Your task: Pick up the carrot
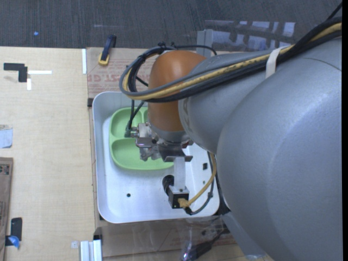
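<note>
Fingers (pixel 154 149) over the green dish (pixel 120 130) in the white bin (pixel 136 201), grip state unclear from above.

A: Classify the site.
B: Robotics laboratory. A large grey arm (pixel 283 145) with bundled cables (pixel 239 67) works over a plain wooden bench (pixel 43 118).
A: Further indicators?
B: A white bin (pixel 136 200) set beside the bench, a white tape mark (pixel 38 72) at the bench's far left, and dark carpet floor (pixel 163 10) beyond.

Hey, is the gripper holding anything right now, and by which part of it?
Cannot be told: the gripper hangs over the green dish in the white bin, and the arm itself hides its grip.
</note>
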You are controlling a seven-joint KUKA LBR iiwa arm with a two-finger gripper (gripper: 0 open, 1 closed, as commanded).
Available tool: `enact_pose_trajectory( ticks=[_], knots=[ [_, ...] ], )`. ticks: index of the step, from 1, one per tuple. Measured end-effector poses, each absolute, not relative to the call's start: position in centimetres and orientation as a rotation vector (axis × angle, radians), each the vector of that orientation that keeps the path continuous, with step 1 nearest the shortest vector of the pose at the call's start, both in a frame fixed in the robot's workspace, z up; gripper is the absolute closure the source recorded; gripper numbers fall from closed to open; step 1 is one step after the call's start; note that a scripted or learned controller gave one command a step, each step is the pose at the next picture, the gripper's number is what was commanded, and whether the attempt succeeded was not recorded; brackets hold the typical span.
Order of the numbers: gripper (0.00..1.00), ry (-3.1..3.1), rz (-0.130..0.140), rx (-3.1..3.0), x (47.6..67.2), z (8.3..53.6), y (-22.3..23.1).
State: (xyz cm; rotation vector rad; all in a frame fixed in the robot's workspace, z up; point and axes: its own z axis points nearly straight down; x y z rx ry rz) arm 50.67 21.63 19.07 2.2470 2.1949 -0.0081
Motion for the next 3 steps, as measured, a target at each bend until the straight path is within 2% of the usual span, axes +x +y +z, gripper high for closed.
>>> enact_pose_trajectory(
  ticks=[1,2,3],
  knots=[
    [1.0,2.3,-0.01,2.141,53.6,14.8,17.5],
    [1.0,2.473,-0.006,1.938,54.0,19.7,14.5],
    [1.0,2.405,-0.008,2.022,54.8,15.4,15.0]
  ],
)
